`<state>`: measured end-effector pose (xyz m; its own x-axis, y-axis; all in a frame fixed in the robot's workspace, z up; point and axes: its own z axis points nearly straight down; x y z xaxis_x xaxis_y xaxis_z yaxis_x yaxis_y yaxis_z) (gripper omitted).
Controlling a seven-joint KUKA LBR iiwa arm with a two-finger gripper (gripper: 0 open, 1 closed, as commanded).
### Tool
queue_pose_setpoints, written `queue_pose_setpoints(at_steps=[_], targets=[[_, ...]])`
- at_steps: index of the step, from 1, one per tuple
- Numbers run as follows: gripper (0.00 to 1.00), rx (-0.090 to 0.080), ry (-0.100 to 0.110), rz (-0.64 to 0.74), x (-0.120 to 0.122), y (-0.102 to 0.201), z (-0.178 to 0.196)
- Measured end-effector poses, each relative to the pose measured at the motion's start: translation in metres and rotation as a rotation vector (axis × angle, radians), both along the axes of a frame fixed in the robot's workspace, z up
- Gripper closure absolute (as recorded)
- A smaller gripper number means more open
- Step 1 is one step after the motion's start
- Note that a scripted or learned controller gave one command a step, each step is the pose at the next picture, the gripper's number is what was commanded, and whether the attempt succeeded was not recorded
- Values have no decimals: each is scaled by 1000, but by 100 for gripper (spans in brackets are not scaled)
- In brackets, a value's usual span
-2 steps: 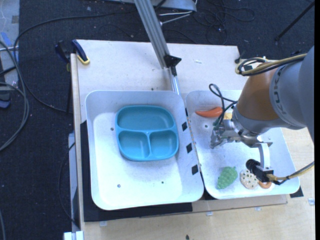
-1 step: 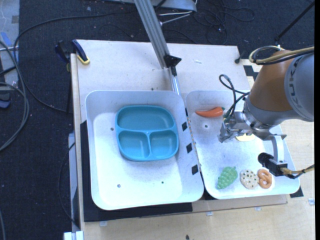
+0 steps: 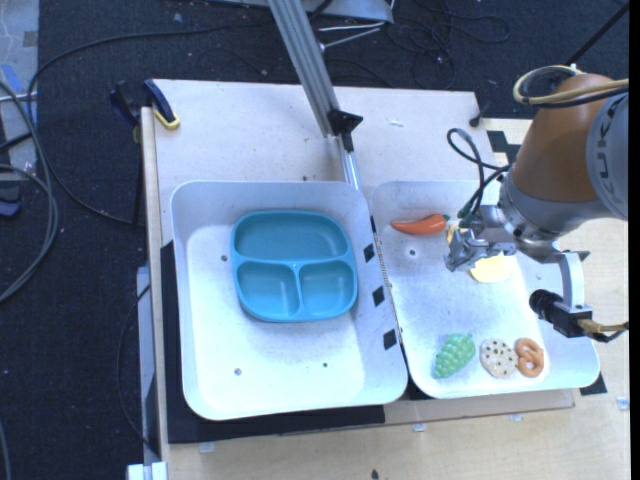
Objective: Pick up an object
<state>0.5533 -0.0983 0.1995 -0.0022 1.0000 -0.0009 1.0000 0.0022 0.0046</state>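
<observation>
My gripper [image 3: 462, 255] hangs low over the middle of the right bin [image 3: 425, 298], reaching in from the right. Just left of it and a little farther back lies an orange carrot [image 3: 420, 225], apart from the gripper. A pale yellow piece [image 3: 492, 268] rests right beside the gripper, partly hidden under the wrist. Along the bin's front lie a green bunch of grapes [image 3: 454, 354], a speckled cookie [image 3: 496, 358] and a brown pretzel [image 3: 528, 357]. Nothing shows between the fingers.
The left bin [image 3: 200, 348] holds a blue divided plate [image 3: 295, 266]. A grey metal pole [image 3: 305, 53] slants down from the back to the bins' shared edge. Black cables run off the wrist on the right.
</observation>
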Motion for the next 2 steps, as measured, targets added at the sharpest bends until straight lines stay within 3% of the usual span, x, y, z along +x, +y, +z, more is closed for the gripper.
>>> queue_pose_setpoints(at_steps=[1, 2], targets=[[100, -1, -2, -1, -2, -5, 62], [100, 1, 3, 5, 8, 40, 62]])
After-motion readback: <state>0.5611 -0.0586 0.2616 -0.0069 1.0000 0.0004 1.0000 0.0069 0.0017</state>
